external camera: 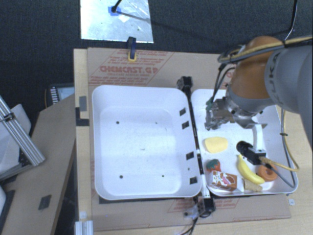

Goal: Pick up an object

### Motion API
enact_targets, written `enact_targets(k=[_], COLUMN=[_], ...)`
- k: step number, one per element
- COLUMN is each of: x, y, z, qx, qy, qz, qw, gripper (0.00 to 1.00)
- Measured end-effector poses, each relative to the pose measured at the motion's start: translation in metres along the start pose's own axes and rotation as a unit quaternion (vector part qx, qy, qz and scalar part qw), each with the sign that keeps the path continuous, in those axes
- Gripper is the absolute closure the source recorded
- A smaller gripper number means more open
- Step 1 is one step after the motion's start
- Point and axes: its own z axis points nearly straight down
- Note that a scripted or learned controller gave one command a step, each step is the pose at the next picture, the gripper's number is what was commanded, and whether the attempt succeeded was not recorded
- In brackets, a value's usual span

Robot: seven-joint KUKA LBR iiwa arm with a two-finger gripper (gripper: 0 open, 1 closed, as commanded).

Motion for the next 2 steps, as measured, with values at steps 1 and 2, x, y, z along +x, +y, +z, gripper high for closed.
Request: enact_targets(k=[1,2], x=[0.09,0.146], y=[0.008,0.025], z=[0.0,-0.175], qx=[-0.001,-0.011], qy=[0.002,0.004], qz=[-0.007,-0.006], qw=[1.0,0.9999], gripper=[1.0,1.0])
